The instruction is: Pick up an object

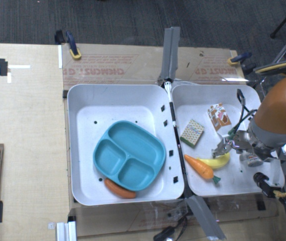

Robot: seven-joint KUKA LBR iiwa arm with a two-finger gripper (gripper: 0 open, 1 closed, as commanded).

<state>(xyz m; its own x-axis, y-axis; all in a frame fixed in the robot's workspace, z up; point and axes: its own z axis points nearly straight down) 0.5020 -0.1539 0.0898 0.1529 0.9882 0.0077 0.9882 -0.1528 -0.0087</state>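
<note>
Banana just beneath end effector

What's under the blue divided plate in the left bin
An orange sausage-like piece pokes out from beneath the front edge of the blue divided plate, lying on the floor of the left bin. Its remaining length, and anything else beneath, is covered by the plate.

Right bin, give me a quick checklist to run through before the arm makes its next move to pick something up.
1. Gripper over the right bin: ok.
2. Gripper at a target: ok, it sits at the banana.
3. Banana between the fingers: cannot tell.
4. Banana free of neighbours: not ok, the carrot touches it.
5. Other targets apart: ok, the patterned block and snack packet lie separate.
</note>
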